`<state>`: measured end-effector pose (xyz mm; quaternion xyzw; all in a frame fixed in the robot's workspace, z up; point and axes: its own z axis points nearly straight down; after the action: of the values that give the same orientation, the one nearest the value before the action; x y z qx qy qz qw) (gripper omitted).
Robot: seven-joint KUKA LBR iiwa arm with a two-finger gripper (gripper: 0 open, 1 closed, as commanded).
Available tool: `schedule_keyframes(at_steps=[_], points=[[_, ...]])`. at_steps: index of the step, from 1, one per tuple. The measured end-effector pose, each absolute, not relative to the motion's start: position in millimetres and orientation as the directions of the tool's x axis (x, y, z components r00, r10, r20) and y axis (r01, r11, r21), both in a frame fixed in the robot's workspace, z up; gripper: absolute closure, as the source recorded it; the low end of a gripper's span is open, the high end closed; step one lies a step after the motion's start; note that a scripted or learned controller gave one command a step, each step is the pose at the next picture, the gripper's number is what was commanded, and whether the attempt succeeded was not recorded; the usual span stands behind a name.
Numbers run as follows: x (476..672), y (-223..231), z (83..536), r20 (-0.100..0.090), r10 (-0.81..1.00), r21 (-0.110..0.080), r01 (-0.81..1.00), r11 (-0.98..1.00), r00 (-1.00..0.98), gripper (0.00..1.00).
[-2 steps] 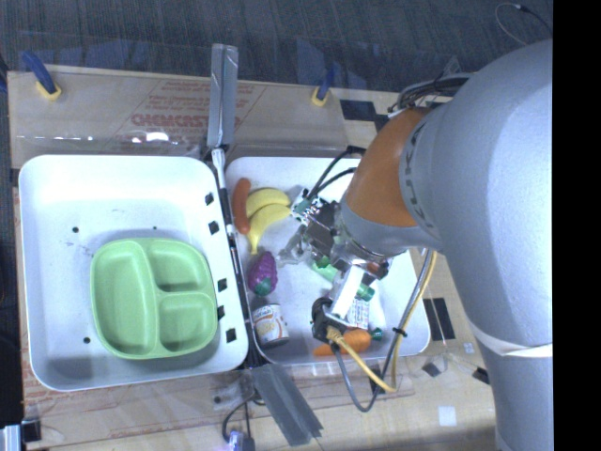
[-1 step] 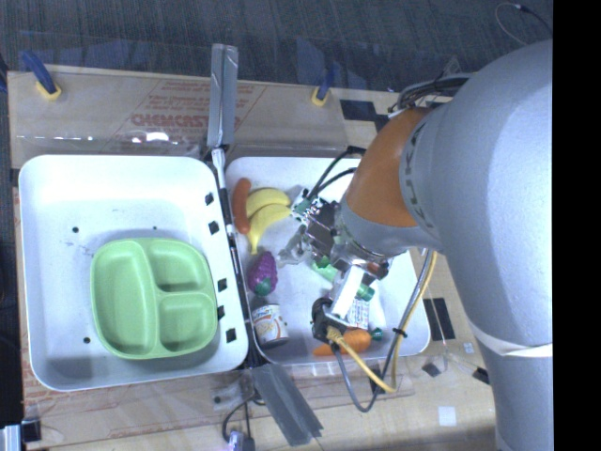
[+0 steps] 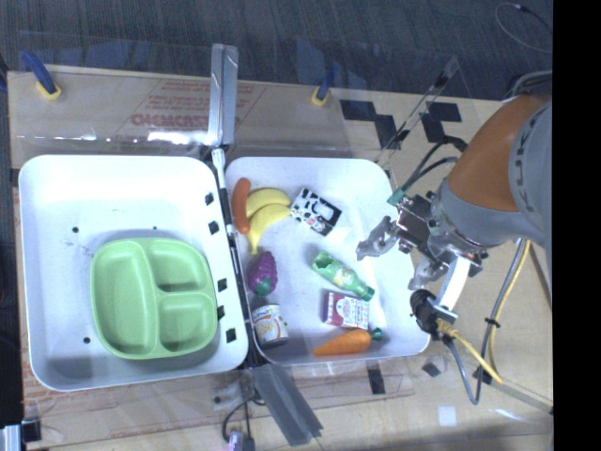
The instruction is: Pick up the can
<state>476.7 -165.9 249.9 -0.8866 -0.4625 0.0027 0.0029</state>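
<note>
The can (image 3: 269, 325) is small, with a white and red label. It stands near the front left corner of the right bin (image 3: 310, 171), close to the divider between the bins. My gripper (image 3: 395, 260) hovers over the right side of that bin, well to the right of the can and apart from it. Its two fingers (image 3: 373, 243) are spread open with nothing between them.
In the right bin lie a banana (image 3: 266, 210), a black-and-white carton (image 3: 317, 211), a purple fruit (image 3: 263, 272), a green bottle (image 3: 343, 276), a red carton (image 3: 346, 310) and a carrot (image 3: 343, 344). The left bin (image 3: 56, 186) holds a green divided plate (image 3: 155, 296).
</note>
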Motion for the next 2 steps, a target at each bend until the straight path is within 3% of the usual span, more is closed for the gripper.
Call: schedule_keyframes(at_steps=[1,2], points=[[488.2,-148,187,-0.004,0.806,-0.011,0.806,-0.592,0.592,0.00],[477.3,-76,422,-0.003,0.893,-0.005,0.893,-0.450,0.450,0.00]])
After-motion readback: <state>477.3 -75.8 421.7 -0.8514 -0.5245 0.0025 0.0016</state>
